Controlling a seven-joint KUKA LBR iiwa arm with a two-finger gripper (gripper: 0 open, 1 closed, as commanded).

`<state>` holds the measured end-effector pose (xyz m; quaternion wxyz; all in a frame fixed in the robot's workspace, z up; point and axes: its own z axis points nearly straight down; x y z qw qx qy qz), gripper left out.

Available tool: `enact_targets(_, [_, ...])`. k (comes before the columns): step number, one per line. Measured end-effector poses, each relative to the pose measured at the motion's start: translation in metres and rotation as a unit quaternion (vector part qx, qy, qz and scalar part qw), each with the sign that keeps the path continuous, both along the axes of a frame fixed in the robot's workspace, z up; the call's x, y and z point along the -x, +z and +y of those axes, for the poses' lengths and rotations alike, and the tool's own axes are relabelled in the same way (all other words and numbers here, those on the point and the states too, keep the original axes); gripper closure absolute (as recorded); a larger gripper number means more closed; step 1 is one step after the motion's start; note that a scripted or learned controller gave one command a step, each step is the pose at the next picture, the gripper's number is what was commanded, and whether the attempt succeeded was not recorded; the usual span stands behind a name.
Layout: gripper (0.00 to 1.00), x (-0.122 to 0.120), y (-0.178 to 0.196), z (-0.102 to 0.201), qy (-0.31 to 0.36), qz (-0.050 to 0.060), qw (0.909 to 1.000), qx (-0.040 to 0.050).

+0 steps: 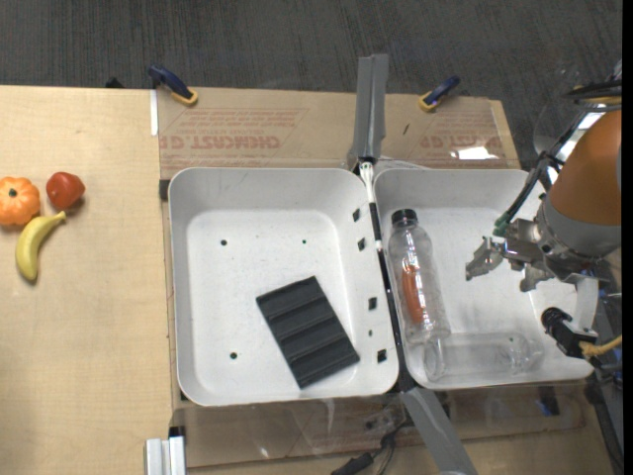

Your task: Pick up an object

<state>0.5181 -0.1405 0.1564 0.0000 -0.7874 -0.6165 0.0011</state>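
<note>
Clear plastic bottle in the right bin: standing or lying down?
Lying down. The clear plastic bottle lies on its side along the right bin's left wall, cap pointing away from the camera.

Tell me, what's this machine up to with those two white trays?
A robot arm reaches in from the right, and its gripper hangs over the right bin; nothing shows between its fingers. In that bin lie a clear plastic bottle along the left wall and a clear glass on its side near the front. The left bin holds a dark ridged block. Its job is to pick something up, and nothing looks lifted yet. Toy fruit sits off on the bench to the left.
</note>
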Motion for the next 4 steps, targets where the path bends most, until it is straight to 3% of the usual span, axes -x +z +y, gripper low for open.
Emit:
enact_targets(1, [0.0,-0.021,-0.066,0.032,0.037,0.001,0.9993,0.0036])
enact_targets(2, [0.0,0.014,0.028,0.003,0.011,0.0,0.9999,0.0002])
enact_targets(3, [0.0,0.015,-0.064,0.036,0.037,-0.002,0.9993,0.0071])
enact_targets(4, [0.0,-0.03,0.035,0.082,0.05,0.0,0.9988,0.0002])
